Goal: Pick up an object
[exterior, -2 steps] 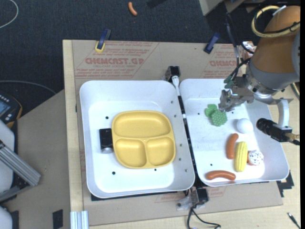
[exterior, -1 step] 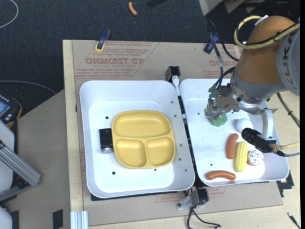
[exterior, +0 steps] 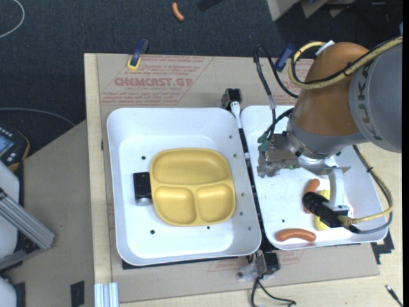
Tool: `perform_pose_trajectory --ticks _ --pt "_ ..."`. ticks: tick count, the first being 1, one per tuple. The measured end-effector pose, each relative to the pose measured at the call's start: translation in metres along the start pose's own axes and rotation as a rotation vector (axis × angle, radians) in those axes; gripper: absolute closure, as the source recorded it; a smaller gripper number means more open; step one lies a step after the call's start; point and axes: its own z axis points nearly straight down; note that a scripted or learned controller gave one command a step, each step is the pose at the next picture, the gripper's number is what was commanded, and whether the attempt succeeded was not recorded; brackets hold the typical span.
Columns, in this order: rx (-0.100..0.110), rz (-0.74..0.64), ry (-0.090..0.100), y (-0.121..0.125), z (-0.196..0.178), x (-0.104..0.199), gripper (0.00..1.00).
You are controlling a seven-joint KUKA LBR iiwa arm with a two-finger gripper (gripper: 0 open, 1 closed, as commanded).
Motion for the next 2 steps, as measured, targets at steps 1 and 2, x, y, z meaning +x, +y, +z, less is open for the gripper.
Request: perform_pose_trajectory --ticks 1,2 --pt "-0.008 0.000 -0.001 -0.006 -0.021 0.014 1.00" --pt "0.000 0.004 -0.001 -0.020 -0.007 0.014 1.00"
